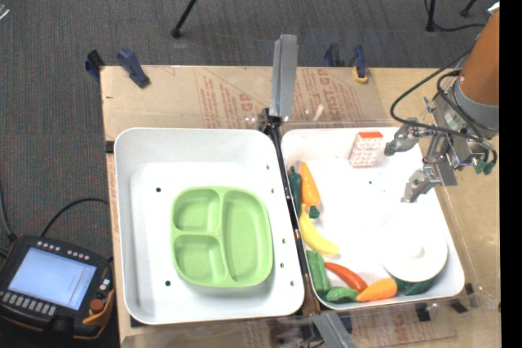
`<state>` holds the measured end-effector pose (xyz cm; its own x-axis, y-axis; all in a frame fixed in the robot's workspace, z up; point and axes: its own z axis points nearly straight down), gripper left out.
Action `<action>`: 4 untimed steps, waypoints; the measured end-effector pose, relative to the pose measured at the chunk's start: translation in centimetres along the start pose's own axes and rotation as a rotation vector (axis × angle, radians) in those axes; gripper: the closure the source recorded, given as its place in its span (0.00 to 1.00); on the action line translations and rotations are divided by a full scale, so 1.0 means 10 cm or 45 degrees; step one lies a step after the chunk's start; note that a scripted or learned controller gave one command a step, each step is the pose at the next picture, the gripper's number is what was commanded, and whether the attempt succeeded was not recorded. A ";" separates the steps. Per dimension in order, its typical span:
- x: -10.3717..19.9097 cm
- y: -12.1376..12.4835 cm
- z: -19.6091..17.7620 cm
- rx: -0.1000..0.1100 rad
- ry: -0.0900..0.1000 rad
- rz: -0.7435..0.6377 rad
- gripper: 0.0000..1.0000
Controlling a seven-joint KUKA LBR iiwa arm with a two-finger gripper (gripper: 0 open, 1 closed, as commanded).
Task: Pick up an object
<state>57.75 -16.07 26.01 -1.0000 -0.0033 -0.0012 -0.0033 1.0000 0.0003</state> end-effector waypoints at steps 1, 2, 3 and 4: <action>0.74 0.43 1.72 -0.002 0.003 0.054 0.00; -0.23 0.67 1.72 -0.001 -0.002 0.137 0.00; -0.24 0.65 1.61 0.009 -0.006 0.132 1.00; -0.40 1.46 0.68 -0.002 -0.013 0.150 1.00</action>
<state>61.71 -1.43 19.25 -0.9933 0.1147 -0.0109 0.1146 0.9934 0.0029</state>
